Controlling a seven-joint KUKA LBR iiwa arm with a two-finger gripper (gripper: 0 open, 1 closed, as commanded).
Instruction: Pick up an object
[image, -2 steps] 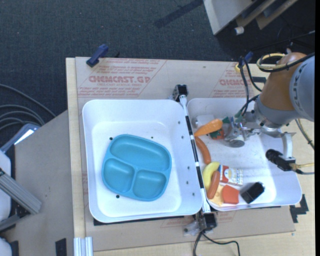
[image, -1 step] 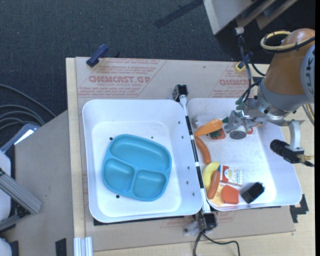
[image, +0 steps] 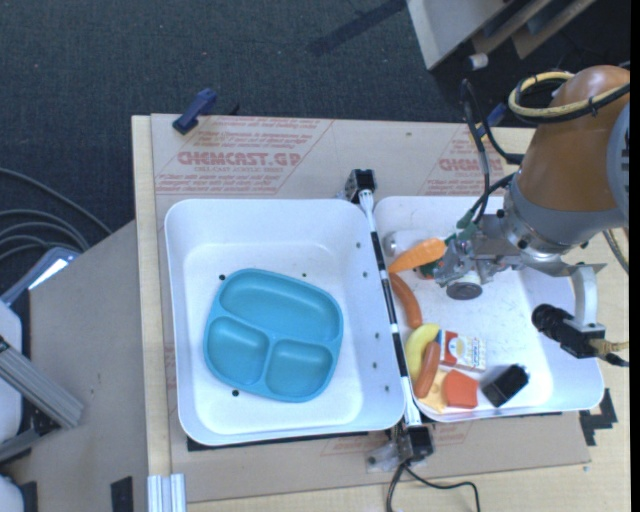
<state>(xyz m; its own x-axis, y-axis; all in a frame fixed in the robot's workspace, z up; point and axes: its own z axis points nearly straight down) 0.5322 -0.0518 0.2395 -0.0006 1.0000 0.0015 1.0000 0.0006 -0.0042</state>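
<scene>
The grey arm's two-finger gripper (image: 462, 272) is hanging over the right white bin (image: 560, 385), near its left wall, beside the orange carrot-shaped toy (image: 417, 255), seemingly lining up a grasp; whether it is gripping anything, I cannot tell.
</scene>
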